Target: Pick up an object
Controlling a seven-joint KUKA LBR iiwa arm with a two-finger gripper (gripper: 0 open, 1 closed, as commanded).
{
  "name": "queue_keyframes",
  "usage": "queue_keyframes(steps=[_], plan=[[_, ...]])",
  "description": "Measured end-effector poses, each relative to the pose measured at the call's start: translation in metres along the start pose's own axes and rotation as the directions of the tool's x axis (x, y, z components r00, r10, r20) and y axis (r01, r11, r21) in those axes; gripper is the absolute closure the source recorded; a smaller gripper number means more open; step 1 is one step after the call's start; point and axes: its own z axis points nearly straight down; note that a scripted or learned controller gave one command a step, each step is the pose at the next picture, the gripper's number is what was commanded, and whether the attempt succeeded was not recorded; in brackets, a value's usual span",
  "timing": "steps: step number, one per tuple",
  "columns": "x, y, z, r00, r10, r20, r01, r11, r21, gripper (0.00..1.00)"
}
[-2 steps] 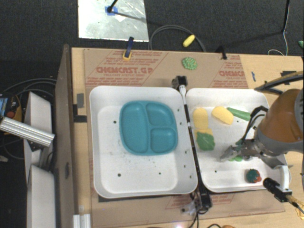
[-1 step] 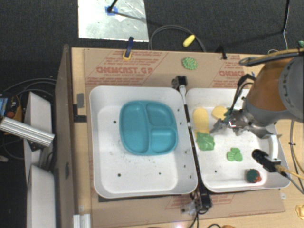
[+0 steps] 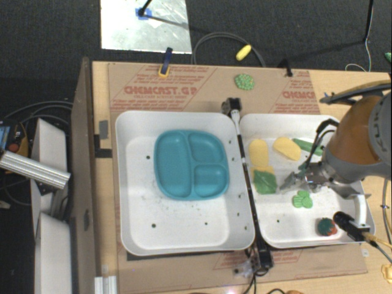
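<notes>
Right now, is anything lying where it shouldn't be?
Yes. A small green toy and a yellow one lie outside the bins, behind the right bin, where the other toys are. The blue plate sits neatly in the left bin.

Bench bears 2 white bins, small green object.

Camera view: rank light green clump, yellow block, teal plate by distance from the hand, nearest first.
From the hand:
1. Light green clump, right bin, just below the hand.
2. Yellow block, right bin, up-left of it.
3. Teal plate, left bin, farthest.
</notes>
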Motion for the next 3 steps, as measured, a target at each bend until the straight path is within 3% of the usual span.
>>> queue_keyframes(steps=[1, 2, 3], plan=[[-0.021, -0.023, 0.007, 1.0, 0.0, 0.0, 0.0, 1.0, -0.002, 0.0], [-0.019, -0.021, -0.005, 1.0, -0.003, 0.0, 0.003, 1.0, -0.007, 1.0], [0.037, 0.001, -0.093, 1.0, -0.012, 0.0, 0.012, 1.0, -0.012, 1.0]])
